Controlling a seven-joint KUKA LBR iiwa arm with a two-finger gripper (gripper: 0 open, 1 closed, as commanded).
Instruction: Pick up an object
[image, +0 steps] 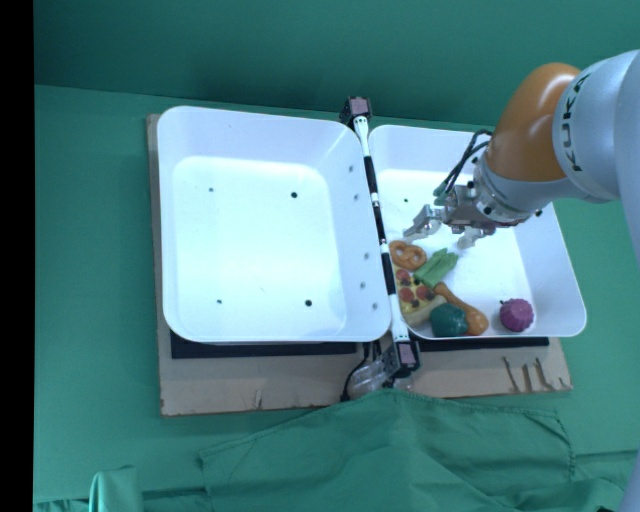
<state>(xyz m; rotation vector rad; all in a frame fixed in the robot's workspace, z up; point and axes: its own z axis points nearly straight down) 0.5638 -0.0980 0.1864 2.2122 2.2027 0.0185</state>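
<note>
Gripper (447, 228) fingertips blurred above right bin (560, 290)

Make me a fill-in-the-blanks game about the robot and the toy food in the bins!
1. All the toy food lies in the ____ bin.
2. The purple-red ball sits near that bin's front ____ corner.
3. The pretzel lies close to the black-and-white ____ between the bins.
4. The gripper hovers just ____ the green toy.

Missing words: right; right; divider; above
</note>
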